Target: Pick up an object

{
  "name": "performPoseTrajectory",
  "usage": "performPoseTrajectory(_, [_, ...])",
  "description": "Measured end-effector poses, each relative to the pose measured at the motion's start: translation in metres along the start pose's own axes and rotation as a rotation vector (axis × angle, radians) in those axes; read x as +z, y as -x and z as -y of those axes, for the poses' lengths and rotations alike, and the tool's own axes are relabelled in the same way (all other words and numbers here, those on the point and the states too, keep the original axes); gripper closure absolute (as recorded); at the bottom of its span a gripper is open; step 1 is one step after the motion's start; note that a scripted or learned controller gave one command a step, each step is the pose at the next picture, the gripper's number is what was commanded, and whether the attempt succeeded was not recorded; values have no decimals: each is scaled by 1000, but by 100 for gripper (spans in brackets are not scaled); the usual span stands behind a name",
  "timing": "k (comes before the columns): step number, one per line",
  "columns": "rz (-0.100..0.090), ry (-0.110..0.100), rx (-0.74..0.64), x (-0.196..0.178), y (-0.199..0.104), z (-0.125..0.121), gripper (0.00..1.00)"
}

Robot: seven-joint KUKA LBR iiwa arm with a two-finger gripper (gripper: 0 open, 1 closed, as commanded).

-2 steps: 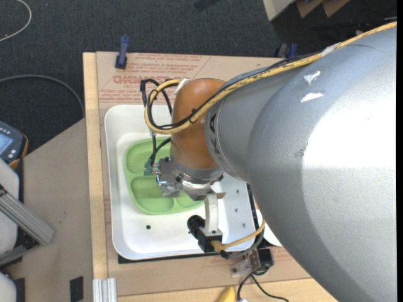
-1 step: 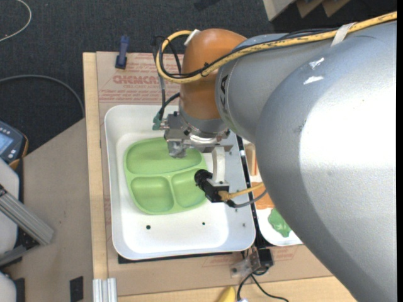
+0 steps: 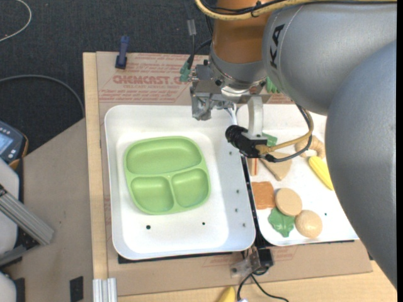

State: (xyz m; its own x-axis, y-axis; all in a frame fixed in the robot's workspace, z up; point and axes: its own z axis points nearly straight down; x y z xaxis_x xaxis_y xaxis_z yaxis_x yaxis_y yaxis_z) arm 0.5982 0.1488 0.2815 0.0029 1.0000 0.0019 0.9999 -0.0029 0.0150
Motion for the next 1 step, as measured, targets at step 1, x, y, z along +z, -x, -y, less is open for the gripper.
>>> performPoseTrajectory(1, [2, -21, -7, 39, -54, 21, 100])
